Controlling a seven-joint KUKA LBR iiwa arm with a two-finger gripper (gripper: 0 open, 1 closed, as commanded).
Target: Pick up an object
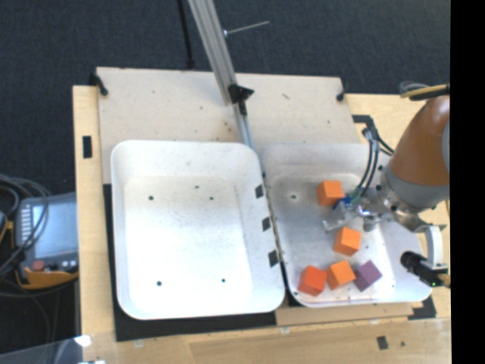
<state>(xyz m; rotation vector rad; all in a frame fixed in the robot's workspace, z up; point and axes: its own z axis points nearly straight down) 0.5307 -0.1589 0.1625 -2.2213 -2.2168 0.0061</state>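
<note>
My tool [345, 217] hangs low in the right bin [303, 165], between two orange blocks: one [330, 192] just above it, one [348, 241] just below. I cannot tell how the tool is set. Two more orange blocks [312, 280] [341, 273] and a purple block [367, 275] lie near the bin's front edge.

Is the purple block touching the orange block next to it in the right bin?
Touching. The camera view shows the purple block pressed against the orange block on its left, with no white bin floor between them.
</note>
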